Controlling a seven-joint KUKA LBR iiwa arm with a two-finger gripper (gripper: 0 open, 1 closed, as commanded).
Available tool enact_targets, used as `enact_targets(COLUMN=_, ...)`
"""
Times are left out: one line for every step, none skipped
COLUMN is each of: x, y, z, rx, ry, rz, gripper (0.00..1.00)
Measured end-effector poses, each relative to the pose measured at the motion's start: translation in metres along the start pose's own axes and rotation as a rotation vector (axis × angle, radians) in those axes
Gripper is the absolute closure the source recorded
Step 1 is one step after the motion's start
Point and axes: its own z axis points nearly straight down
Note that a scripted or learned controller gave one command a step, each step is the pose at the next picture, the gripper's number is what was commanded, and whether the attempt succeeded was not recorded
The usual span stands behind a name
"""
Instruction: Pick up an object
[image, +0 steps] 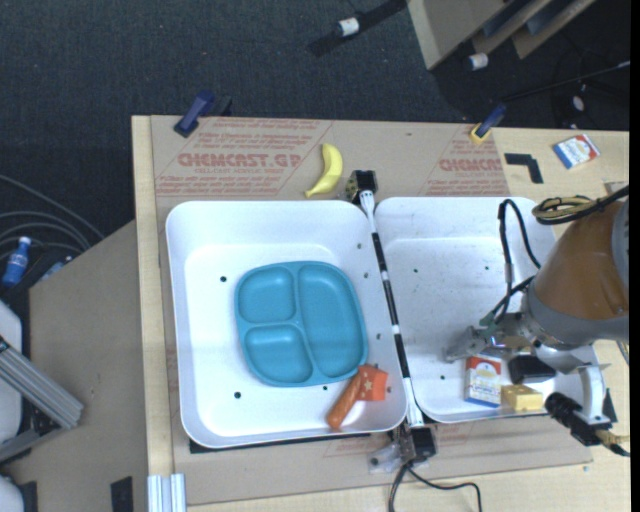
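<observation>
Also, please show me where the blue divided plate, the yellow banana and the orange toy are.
blue divided plate (300, 322): camera view, on the ridge where its three sections meet.
yellow banana (327, 171): camera view, middle of its curved body.
orange toy (358, 393): camera view, centre of its long body.

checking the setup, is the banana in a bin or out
Out: the banana lies on the bench board behind the left bin.

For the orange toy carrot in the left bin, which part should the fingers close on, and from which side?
Grip the orange carrot across its narrow width near mid-length, coming from above. It lies flat and slanted, its upper end against the blue divided plate and its lower end near the left bin's front wall, so its long sides probably offer the freest room.
</observation>
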Motion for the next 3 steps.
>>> enact_targets(x=-0.0003, y=0.0004, z=-0.0100, rx=-0.002, ry=-0.001, rz=0.002, gripper=1.00)
enact_targets(x=-0.0002, y=0.0001, z=-0.0098, rx=-0.001, ry=-0.001, rz=0.002, gripper=0.00)
enact_targets(x=0.0000, y=0.0005, z=-0.0196, rx=-0.002, ry=-0.001, rz=0.002, gripper=1.00)
